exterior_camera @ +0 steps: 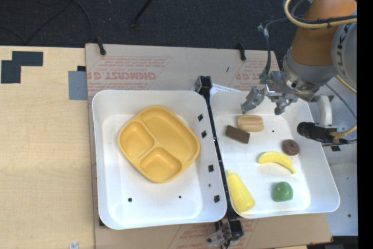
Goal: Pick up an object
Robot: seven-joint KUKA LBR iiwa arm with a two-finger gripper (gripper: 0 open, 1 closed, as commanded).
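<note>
The end effector [267, 100] hangs with its two fingers spread wide and nothing between them, over the far edge of the right bin [326, 198]. The nearest candidate is the tan bread-like block [250, 123], just below the fingertips, with a dark brown block [237, 134] touching or almost touching its near-left corner.

To do the pick well, the arm would likely need to come straight down so the fingers straddle the tan block across its short side, clear of the brown piece, and close only once low enough to catch its flanks.

Further out in the same bin lie a brown round piece [290, 147], a banana [277, 161], a green fruit [282, 191] and a yellow bottle-like item [239, 190]. The left bin [111, 207] carries a yellow divided plate [158, 143].

The arm reaches in from the right, its orange band [323, 20] above the wrist, which is tilted so the fingers point down and left.
</note>
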